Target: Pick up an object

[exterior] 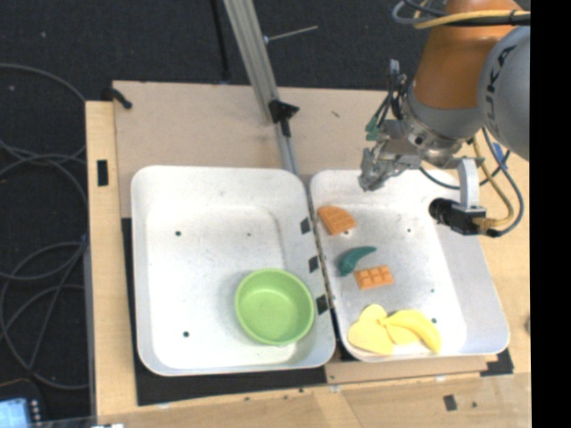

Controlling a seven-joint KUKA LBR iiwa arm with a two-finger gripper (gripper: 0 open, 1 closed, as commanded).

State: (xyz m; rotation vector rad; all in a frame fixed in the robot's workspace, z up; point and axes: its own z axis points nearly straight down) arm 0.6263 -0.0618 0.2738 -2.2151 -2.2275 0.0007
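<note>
camera view has the orange wedge (336,220) lying near the top of the right bin (464,319), a teal piece (355,258) just below it. the claw (373,178) hangs above and beside it; spread or pressed together, i cannot tell. best to centre over the wedge before dropping.

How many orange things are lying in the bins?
2, both in the right bin: a wedge near its upper left, and a ridged block lower down, just below the teal piece.

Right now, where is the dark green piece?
The dark green piece lies in the right bin, near its left wall, between the orange wedge above and the orange waffle block below-right.
</note>
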